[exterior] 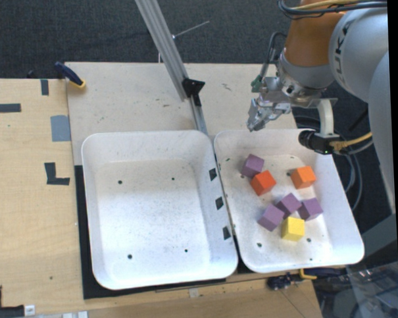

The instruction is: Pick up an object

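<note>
Seven little blocks sit in the right bin (341, 241), all loose. Nearest the front is a yellow block (293, 228), touching a purple block (271, 218); two more purple ones (290, 203) (310, 208) sit just behind. Further back are a red-orange block (263, 182), an orange block (303, 177) and another purple one (253, 165). The left bin (148, 210) has just dark specks. At the back, the claw (257, 125) hangs above the right bin's far rim, touching nothing, nothing in it. Can't tell how wide it's spread, too small and blurry.
</note>
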Motion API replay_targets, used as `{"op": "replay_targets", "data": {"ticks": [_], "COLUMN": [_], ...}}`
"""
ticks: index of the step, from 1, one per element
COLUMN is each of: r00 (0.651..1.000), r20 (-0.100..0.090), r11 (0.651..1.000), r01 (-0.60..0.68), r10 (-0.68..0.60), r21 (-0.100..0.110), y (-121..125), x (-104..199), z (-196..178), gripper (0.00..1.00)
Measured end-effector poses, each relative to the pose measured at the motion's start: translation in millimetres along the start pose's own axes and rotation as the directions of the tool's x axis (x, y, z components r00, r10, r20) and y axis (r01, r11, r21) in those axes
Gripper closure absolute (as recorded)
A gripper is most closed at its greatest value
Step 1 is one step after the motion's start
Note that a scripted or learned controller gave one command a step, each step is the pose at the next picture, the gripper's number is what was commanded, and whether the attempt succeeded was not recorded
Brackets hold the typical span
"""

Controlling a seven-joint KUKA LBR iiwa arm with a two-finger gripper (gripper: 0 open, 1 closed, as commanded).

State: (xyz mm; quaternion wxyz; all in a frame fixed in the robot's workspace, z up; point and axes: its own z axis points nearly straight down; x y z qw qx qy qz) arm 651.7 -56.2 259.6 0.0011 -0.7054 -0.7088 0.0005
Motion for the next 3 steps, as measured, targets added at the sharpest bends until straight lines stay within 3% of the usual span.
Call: {"op": "replay_targets", "data": {"ticks": [1, 3], "r00": [1.0, 1.0], "r20": [-0.001, -0.001], "r11": [1.0, 1.0], "r01": [0.002, 0.002], "r10": [-0.002, -0.002], "r21": [0.0, 0.001], "y": [-8.5, -62.4], "x": [53.0, 157.0], "z": [5.6, 7.5], "gripper": [1.0, 1.0]}}
